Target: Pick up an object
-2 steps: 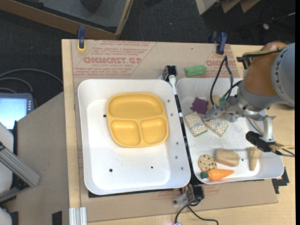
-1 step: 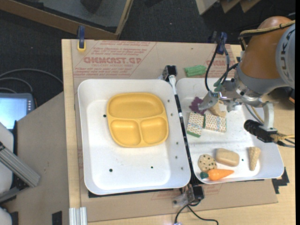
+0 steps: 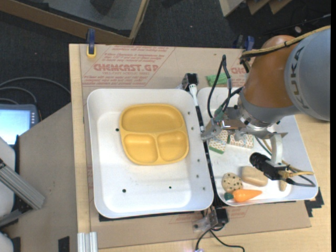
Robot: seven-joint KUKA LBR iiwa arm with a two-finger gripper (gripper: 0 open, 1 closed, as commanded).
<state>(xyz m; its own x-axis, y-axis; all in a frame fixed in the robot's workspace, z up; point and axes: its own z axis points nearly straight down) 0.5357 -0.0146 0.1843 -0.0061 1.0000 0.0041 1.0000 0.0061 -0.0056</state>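
Nearest task obj: a speckled white piece (image 3: 219, 142), flat and blocky, with small red/green dots and a green edge on its front side. It lies in the right bin (image 3: 302, 151), close to that bin's view-left wall, about mid-depth. A second speckled patch (image 3: 243, 139) shows just to the view-right of it. The tool covers the gap between them, so can't tell if they are 1 item or 2.

The tool (image 3: 231, 134) hangs over that same spot in the right bin, on the grey arm (image 3: 310, 72) w/ the orange band. Its underside is hidden by the wrist, so can't tell if it's released, clenched or grasping anything.

Other stuff in the right bin, all toward its front edge:
- round choc-chip cookie (image 3: 231, 182), tan w/ dark specks, matte
- toy carrot (image 3: 245, 195), orange, smooth, tapered, green stub at its view-left end, touching the cookie's front
- tan bread-like lump (image 3: 254, 176), rounded, just view-right of the cookie

At the right bin's back wall is a green thing (image 3: 217, 81), partly cut off by cables and too small to ID.

The left bin (image 3: 105, 140) adjoins the right bin's view-left wall and holds a yellow 3-section plate (image 3: 155, 133), smooth plastic w/ rounded corners. Both bins sit on the surface (image 3: 131, 62), covered w/ red-printed cardboard.
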